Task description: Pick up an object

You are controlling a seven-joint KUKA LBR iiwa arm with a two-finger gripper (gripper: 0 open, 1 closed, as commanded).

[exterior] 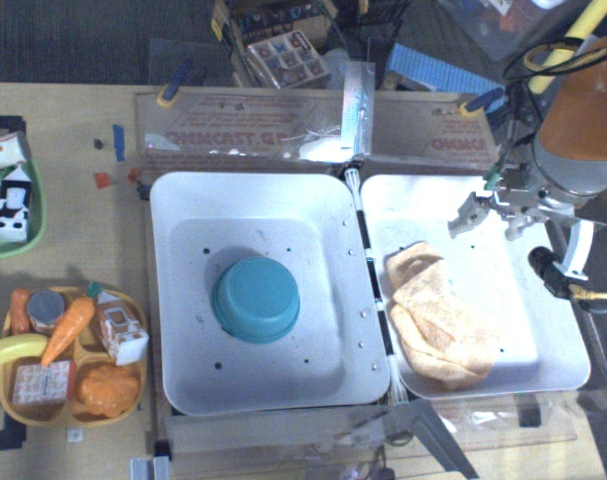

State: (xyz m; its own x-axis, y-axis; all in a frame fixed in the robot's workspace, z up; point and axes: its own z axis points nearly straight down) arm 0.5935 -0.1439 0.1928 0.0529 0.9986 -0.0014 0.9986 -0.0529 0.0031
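A teal bowl (256,299) lies upside down in the middle of the left bin (183,203). A crumpled beige cloth (435,315) lies in the left half of the right bin (553,358), against the divider. My gripper (485,223) hangs over the back of the right bin, up and to the right of the cloth and apart from it. Its fingers (464,217) are spread open with nothing between them.
Two cardboard panels (243,128) stand behind the bins. On the bench at the left sit a yellow tray of toy food (65,360) and a green dish (13,208). Cables and a black connector (551,271) hang at the right bin's right side.
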